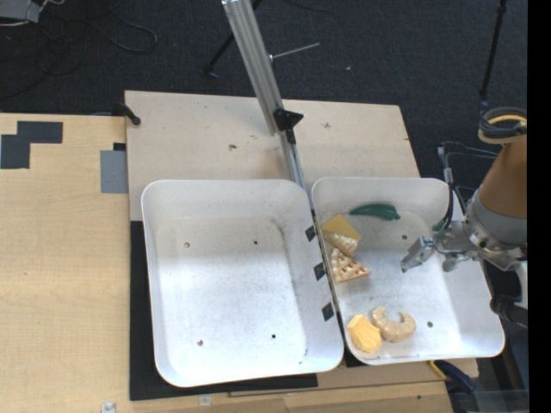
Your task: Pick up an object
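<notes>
The right bin (430, 192) holds a green piece (376, 211), yellow block (341, 228), waffle (348, 269), lemon (364, 334) and croissant (394, 323); the hand (422, 256) hovers there, grip state unclear.

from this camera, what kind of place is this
Probably a robotics lab grasping bench: two shallow white bins side by side, toy food such as a waffle piece, and cables on dark carpet behind.

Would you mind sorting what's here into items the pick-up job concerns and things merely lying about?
Job: tool; right bin holding green piece, yellow block, waffle piece, yellow lump, beige curled piece.
Lying about: left bin; aluminium bar.
</notes>
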